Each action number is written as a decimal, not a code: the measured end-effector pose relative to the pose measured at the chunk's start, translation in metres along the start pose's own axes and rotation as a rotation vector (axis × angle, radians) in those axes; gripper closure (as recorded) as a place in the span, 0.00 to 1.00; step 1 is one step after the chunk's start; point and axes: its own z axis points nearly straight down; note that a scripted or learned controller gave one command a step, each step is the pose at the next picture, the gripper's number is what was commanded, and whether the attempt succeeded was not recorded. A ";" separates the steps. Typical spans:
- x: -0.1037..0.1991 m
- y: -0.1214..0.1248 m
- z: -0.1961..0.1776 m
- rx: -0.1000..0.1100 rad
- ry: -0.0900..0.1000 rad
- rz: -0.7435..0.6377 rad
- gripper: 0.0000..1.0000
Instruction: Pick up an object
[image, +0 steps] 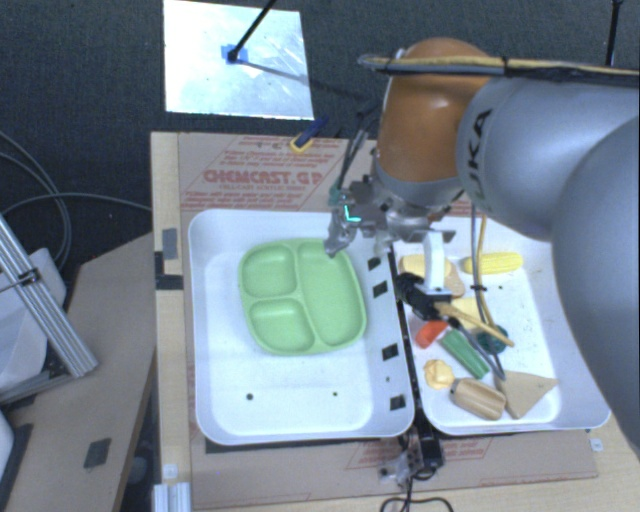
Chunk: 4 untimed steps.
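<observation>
From the overhead camera, the gripper (340, 238) is poised at the far right corner of the green divided plate (302, 297), which lies alone in the left bin (225, 400). Whether that tool is spread or pinched, I cannot tell — it's too small and dark against the rim. Nothing is seen held. The likeliest target, I'd judge, is that plate, right beneath the tip. The danger: a thin, flat rim gives little to bite on, so the tool could slide off, or tip the plate and drag it against the bin wall. Now the count: two white bins, one green plate with three compartments. The right bin (570, 405) holds a jumble — one corn cob (492, 264), one green vegetable piece (465, 352), one tan wedge (528, 390), one bread-like roll (478, 398), one small yellow piece (438, 373), one orange-red piece (430, 333), plus overlapping bits I can't separate.
</observation>
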 end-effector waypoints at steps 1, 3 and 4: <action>-0.008 -0.024 -0.136 -0.015 0.002 -0.004 0.00; 0.113 -0.118 -0.230 -0.001 0.003 -0.011 0.00; 0.129 -0.076 -0.302 -0.009 0.004 -0.006 0.00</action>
